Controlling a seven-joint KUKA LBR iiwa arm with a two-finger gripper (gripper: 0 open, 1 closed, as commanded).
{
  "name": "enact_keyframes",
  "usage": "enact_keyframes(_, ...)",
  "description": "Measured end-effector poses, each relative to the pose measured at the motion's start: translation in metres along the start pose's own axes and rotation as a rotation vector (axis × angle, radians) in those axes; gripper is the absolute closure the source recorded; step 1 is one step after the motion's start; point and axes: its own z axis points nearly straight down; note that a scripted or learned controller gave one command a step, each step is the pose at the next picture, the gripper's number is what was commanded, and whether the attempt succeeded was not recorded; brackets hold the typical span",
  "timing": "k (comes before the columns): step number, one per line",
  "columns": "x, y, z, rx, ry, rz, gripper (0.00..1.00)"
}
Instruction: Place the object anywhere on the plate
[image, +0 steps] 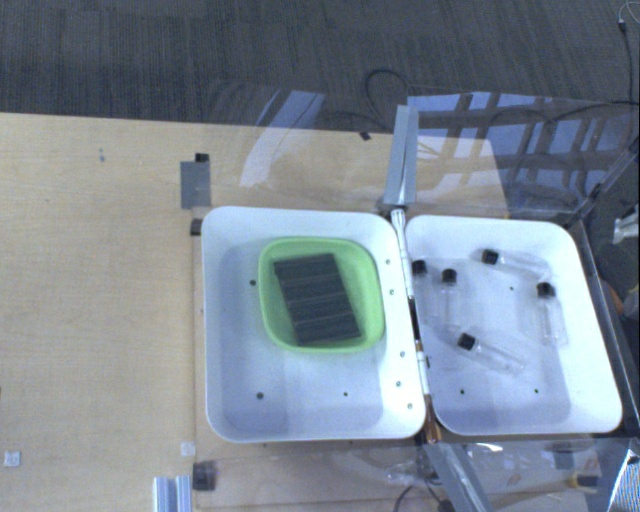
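A green square plate (372, 300) sits in the upper middle of the left white bin (300, 410). A dark grey ribbed rectangular block (316, 298) lies flat on the plate, tilted slightly. In the right bin (590, 390) lie several clear vials with black caps (466, 341), spread around its upper half.
The two bins stand side by side on a light wooden bench, joined at a narrow seam (412, 320). A grey metal bracket (196, 182) sits on the bench above the left bin. A metal post (402, 160) and cables stand behind the bins.
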Motion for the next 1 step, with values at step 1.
enact_keyframes(1,0.0010,-0.0016,0.0659,0.005,0.002,-0.080,0.00)
